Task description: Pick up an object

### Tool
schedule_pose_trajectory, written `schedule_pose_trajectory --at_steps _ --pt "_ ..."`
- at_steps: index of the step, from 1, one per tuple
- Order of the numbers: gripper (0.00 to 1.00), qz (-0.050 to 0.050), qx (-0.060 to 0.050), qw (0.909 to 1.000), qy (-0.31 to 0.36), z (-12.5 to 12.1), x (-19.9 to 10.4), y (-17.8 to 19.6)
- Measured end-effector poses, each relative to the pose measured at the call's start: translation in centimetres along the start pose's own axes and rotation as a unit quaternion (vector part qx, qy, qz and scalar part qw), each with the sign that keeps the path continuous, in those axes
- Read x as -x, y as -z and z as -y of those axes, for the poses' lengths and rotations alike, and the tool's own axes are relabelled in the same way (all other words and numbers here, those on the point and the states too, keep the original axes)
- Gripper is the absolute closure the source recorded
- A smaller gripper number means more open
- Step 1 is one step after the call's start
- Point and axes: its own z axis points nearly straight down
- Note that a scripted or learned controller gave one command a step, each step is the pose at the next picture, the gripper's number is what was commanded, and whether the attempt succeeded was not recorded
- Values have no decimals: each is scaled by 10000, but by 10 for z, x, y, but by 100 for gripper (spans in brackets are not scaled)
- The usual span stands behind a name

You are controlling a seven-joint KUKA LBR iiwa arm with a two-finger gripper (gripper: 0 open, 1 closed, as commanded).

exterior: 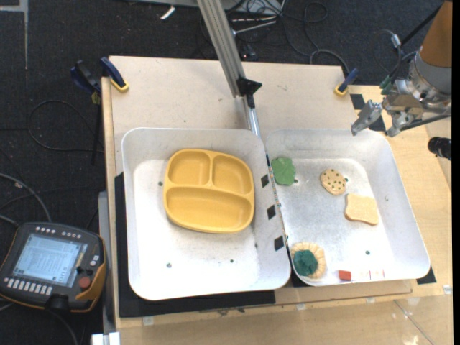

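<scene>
Four candidates sit in the right bin (402,214): a green leafy piece (283,170) by its left wall, a spotted cookie (333,182), a toast slice (361,210) and a green-and-yellow piece (307,259) at the front. All look like light, rigid toy food; the toast likely wants an edge-on pinch. The gripper (379,118) hovers empty above the bin's back-right corner, fingers spread apart, wrist angled inward. The yellow divided plate (210,190) fills the left bin.

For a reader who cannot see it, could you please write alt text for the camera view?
The tool hovers over the right bin's far corner, above a cookie, toast slice and green pieces. The left bin holds a yellow divided plate.
</scene>
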Motion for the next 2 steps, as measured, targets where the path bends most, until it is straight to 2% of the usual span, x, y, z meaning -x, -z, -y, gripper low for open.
schedule_pose_trajectory --at_steps 1,2 --pt "0 1 -3 10000 -1 0 0 0" --pt "0 -4 -19 10000 -2 -3 1 -44"
